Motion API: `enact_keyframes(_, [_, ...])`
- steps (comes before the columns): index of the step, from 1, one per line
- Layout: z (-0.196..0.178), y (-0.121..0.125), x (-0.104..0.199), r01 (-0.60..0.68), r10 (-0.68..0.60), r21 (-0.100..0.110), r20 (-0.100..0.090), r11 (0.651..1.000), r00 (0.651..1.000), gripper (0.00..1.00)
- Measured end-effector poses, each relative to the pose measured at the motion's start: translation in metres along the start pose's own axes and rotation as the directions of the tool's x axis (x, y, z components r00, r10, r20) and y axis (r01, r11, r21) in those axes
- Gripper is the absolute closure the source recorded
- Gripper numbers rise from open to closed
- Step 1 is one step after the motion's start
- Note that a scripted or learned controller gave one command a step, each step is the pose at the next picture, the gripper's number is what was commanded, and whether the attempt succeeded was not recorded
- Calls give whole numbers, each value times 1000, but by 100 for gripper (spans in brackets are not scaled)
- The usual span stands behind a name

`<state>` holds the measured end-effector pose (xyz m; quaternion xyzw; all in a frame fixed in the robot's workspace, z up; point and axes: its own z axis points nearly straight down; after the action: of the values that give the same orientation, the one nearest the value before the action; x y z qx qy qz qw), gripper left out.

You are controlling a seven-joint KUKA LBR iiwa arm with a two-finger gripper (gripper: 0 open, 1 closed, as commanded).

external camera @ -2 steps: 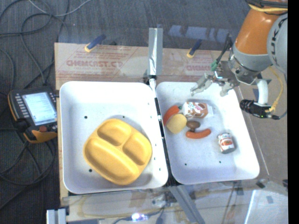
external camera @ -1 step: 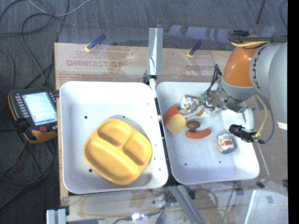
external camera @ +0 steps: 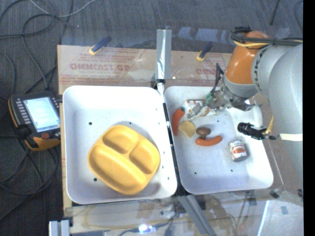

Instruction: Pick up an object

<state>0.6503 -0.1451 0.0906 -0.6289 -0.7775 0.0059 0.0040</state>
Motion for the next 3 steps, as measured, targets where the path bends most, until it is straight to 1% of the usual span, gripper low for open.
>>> enact_keyframes(1, [-7,-2,0,1,-1,9,-3,1000,1000,100])
enact_keyframes(2, [-95,38,100,178,-178,-12,4,984,984,100])
enact_keyframes(3, [-117,-51,86,362,-362,-13,4,932,932,100])
